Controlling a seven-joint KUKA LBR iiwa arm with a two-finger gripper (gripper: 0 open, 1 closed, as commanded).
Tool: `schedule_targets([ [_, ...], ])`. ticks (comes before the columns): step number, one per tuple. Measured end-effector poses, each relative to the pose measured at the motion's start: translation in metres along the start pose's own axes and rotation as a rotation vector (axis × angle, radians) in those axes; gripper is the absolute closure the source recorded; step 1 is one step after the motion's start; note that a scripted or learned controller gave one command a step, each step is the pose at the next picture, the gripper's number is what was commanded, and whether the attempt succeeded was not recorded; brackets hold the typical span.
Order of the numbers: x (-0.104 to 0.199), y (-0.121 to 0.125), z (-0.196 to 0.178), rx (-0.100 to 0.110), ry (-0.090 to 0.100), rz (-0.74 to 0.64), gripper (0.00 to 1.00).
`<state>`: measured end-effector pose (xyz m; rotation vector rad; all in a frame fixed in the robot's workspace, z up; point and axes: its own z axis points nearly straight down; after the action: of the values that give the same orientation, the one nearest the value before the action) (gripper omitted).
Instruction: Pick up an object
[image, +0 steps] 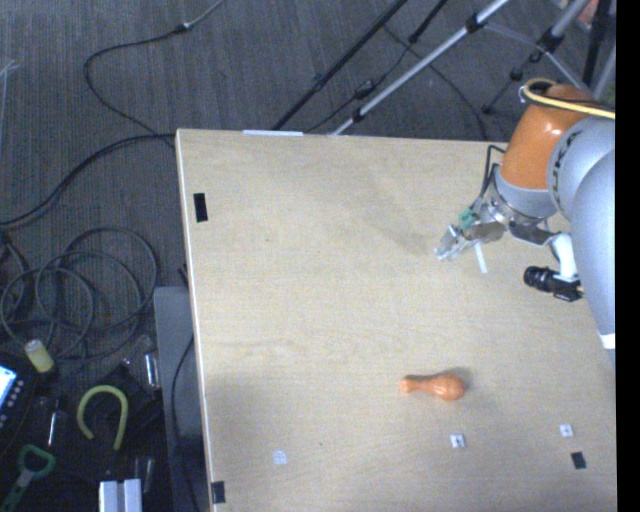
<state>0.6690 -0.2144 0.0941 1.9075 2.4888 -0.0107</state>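
Observation:
A small orange pear-shaped object lies on the tan bench top, toward the lower right, with its narrow end pointing left. My gripper hangs over the upper right part of the bench, well above and slightly right of the orange object, apart from it. The grey arm with its orange band comes in from the right edge. Nothing shows between the fingers.
Small black and white markers dot the bench near its lower edge, and a black mark sits at the upper left. Cables and tools lie on the floor to the left. Tripod legs stand behind the bench.

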Motion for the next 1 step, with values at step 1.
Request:
schedule_targets([
  [1, 0.0534, 0.0143, -0.0767, -0.002, 0.008, 0.077, 1.00],
])
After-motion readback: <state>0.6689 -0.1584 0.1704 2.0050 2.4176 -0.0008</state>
